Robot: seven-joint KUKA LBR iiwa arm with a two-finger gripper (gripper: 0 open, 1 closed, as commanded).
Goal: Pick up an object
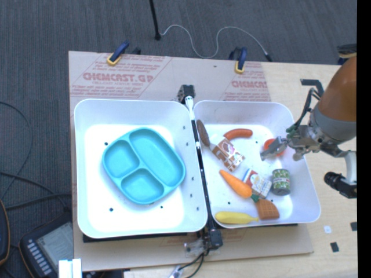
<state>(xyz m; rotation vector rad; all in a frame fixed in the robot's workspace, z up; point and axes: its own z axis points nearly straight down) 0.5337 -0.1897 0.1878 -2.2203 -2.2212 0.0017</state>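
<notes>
Fingers [282, 145] over right bin [301, 210], grip state unclear; can [281, 181] judged light, rigid, slippery; best gripped across sides.

Your bench is a pale brown fibreboard sheet [145, 77] printed with red lettering, lying over dark grey carpet. Two clamps grip its far edge: a blue-and-yellow clamp [117, 52] toward the left, and a second blue-and-yellow clamp [240, 61] toward the right. Directly on the board you have two shallow white plastic bins side by side, edges touching along the middle: the left white bin [81, 155] and the right white bin [307, 201]. A small black bracket [186, 91] sits at their far junction.
</notes>
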